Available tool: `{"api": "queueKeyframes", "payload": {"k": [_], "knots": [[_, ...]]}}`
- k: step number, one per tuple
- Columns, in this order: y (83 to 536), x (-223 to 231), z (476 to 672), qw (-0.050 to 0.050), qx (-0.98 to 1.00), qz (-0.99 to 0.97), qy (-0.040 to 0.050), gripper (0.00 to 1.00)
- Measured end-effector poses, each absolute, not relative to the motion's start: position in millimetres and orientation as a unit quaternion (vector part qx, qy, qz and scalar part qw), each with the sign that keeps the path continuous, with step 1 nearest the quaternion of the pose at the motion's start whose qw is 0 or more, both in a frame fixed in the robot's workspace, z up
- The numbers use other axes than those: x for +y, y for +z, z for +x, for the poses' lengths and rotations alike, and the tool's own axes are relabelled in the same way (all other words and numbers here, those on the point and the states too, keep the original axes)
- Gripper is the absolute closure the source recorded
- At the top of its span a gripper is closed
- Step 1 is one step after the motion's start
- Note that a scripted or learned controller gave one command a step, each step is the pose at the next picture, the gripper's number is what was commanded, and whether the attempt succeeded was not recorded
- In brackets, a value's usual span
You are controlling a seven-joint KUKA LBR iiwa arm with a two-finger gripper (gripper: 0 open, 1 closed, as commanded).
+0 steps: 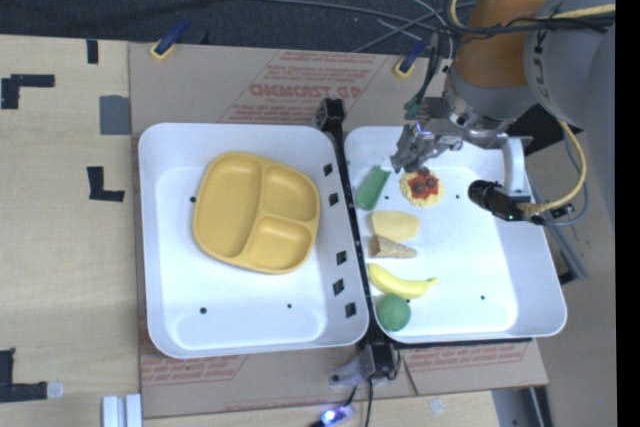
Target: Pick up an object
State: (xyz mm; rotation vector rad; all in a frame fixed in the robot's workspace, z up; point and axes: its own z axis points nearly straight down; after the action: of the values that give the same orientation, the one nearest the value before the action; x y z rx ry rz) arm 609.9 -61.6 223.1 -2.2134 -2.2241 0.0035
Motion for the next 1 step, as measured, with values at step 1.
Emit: {"api": "queueKeyframes", "payload": {"k": [1], "knots": [[218.6, -19.8, 576.7, 0.002, -0.709, -0.706, 0.0013, 1.0]]}}
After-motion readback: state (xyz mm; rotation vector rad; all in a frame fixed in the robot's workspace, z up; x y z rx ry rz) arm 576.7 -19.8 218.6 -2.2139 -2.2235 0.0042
